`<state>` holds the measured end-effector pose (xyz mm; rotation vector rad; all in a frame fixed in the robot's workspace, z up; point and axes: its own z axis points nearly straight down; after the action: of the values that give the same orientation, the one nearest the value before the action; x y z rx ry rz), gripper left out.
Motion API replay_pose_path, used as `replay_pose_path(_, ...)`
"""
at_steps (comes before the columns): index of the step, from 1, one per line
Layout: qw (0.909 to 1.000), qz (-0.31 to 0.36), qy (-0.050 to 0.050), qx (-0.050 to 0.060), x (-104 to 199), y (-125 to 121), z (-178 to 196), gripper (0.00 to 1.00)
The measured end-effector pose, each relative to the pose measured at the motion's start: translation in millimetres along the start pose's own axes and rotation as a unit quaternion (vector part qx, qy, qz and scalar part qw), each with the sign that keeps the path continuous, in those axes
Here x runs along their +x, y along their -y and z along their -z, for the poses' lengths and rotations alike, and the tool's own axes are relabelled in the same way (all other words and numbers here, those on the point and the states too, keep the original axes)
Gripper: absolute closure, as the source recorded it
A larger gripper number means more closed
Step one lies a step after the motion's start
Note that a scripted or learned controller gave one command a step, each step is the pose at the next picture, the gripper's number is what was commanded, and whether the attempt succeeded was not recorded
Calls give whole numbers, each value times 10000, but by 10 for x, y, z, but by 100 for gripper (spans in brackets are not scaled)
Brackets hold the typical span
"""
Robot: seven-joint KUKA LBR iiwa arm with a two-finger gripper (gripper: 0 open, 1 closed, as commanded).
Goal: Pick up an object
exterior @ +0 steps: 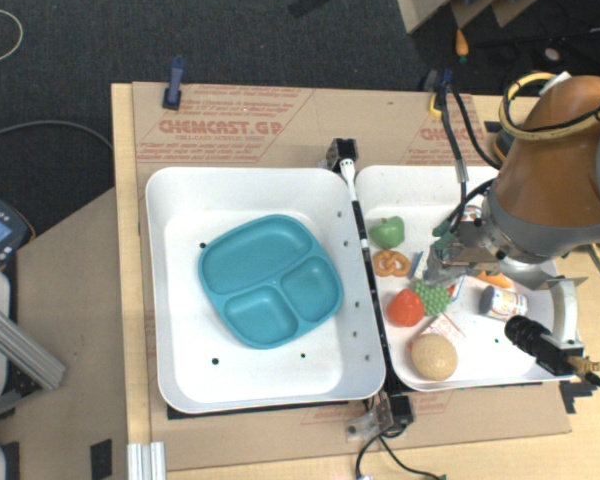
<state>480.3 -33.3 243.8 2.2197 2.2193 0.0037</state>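
Note:
The right bin (410, 180) holds a green pepper-like toy (387, 232), a brown pretzel (390, 263), a red tomato-like ball (405, 308), a tan round ball (434, 356), a green knobbly piece (435, 295) and a small white bottle with an orange cap (502, 301). My gripper (442, 268) hangs low in this bin, just above the green knobbly piece and right of the pretzel. The wrist hides its fingertips.
A teal three-compartment plate (270, 280) lies in the left bin (180, 298). A black clip (341, 152) sits at the far end of the divider between the bins. Cables run along the back right. The arm's grey and orange body (560, 158) covers the right bin's far right part.

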Motion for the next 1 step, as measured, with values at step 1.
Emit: replay_pose_path(1, 10000, 57, -19, 10, 958, 12, 22, 100)
